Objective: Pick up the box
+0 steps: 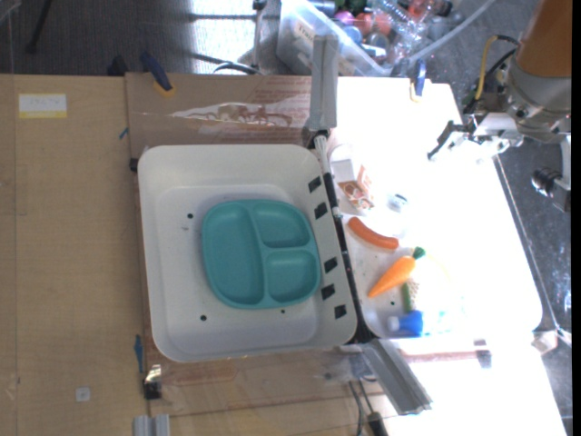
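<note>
Box [361, 187] sits in the right bin's far-left corner, well left of our hand [451, 140], whose spread we cannot tell.

Workbench under hard light, seen from above

A pale brown wooden benchtop [64, 243] fills the left side, with a darker sheet of brown cardboard [227, 107] lying on it; a small white paper label [42, 104] sits near the top-left corner. Beyond the bench a dark grey carpeted floor [109, 16] carries a bright patch of light. A clear plastic tub of mixed colourful clutter [381, 12] stands at the top, and strong light washes out the right half of the bench.
</note>
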Available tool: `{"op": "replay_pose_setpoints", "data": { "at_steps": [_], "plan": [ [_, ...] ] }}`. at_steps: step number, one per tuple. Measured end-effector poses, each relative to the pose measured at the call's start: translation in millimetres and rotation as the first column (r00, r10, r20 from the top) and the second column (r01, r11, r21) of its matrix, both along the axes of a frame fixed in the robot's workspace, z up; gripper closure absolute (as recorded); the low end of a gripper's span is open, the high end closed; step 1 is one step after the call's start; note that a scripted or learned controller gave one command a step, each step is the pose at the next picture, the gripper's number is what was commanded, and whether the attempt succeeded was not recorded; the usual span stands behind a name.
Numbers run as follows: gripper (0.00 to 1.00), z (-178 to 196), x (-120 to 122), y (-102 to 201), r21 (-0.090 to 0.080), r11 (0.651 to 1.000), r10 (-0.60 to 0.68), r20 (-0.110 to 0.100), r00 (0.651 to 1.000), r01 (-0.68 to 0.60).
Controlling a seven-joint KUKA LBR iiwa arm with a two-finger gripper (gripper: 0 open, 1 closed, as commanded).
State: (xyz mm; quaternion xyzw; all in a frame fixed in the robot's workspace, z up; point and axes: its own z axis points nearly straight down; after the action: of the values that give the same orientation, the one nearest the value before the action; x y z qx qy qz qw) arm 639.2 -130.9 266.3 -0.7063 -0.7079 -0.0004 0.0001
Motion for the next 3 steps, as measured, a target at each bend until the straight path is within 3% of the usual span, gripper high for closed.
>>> {"op": "replay_pose_setpoints", "data": {
  "at_steps": [1, 2, 3],
  "plan": [
    [0.0, -142, -47, 25, 0.0, 0.984, -0.179, -0.002, 0.984, 0.179],
    [0.0, -16, 29, -24, -0.002, 1.0, -0.02, 0.006, 1.0, 0.02],
    [0.0, -81, 27, -15, 0.0, 1.0, -0.015, -0.002, 1.0, 0.015]
  ]
}}
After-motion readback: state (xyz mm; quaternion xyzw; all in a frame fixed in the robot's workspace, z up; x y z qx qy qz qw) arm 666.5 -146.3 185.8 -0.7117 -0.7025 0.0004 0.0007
